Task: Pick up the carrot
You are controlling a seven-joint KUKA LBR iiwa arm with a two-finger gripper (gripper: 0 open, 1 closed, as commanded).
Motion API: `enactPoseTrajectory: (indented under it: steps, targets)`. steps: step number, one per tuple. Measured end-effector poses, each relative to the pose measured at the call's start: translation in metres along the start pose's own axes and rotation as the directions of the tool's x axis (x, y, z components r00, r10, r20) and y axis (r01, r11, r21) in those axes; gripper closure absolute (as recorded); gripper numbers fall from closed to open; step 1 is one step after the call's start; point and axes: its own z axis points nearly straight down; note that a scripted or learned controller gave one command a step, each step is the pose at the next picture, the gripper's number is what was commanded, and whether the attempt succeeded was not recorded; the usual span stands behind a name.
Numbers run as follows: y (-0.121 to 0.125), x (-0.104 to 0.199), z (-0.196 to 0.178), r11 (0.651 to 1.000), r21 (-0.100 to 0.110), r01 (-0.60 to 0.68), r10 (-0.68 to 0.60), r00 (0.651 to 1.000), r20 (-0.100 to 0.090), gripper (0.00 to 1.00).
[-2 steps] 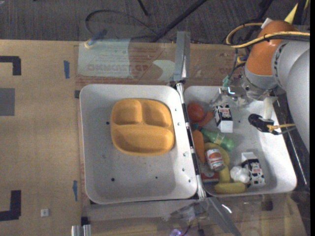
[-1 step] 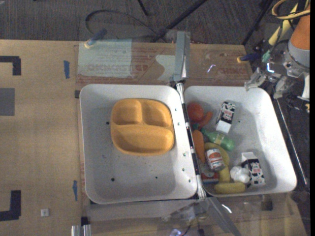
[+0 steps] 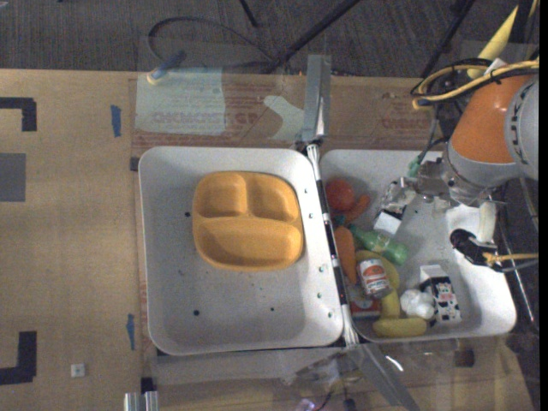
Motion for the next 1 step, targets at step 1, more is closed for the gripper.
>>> enactPoseTrajectory:
  steps: [1]
  targets:
    - [0.0028,0.0018,-0.0127,1.000,-0.009,-0.001,0.001,1.000,-0.003,1.00]
